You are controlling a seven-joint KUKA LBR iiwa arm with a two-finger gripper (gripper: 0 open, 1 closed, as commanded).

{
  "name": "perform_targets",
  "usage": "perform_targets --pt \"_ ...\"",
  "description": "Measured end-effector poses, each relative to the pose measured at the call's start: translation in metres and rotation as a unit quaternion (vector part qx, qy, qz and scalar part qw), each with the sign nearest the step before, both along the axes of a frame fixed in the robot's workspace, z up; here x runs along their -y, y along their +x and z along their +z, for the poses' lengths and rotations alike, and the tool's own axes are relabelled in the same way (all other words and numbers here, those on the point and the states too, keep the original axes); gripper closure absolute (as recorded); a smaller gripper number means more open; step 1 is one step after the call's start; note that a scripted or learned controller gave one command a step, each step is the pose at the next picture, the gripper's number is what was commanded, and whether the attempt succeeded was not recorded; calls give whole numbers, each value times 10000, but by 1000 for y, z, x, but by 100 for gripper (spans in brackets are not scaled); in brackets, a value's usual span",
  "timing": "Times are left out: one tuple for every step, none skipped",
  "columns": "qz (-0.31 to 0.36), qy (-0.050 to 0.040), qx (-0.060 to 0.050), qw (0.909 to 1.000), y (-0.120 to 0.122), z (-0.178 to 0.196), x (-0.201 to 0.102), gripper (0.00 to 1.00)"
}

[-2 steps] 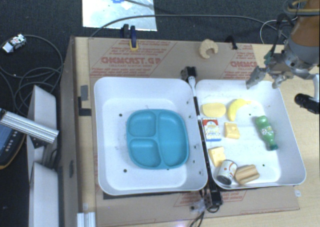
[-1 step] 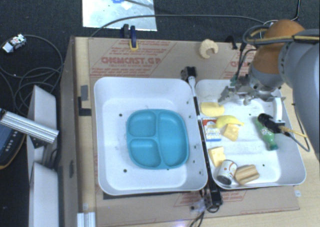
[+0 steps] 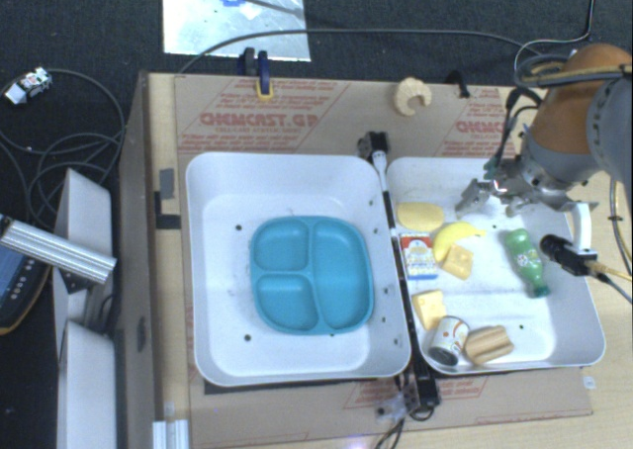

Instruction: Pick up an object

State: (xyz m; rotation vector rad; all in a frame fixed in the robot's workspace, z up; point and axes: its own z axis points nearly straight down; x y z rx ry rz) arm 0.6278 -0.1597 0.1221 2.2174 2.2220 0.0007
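My gripper (image 3: 495, 196) hangs over the back of the right bin (image 3: 584, 323), its fingers spread apart with nothing between them. Just in front of it lie a yellow banana (image 3: 458, 232) and a pale yellow round piece (image 3: 420, 213). A green bottle (image 3: 525, 260) lies to the gripper's front right. Further forward are a cheese wedge (image 3: 458, 261), a red and white carton (image 3: 417, 255), a yellow block (image 3: 428, 308), a small can (image 3: 448, 339) and a bread roll (image 3: 488, 343).
The left bin (image 3: 213, 239) holds a blue divided plate (image 3: 311, 274). A divider wall (image 3: 392, 259) runs between the two bins. A beige knob (image 3: 412, 95) sits on the cardboard behind the bins.
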Motion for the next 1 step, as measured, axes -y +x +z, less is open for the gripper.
perform_targets --pt "6 8 -8 10000 -28 -38 -32 0"
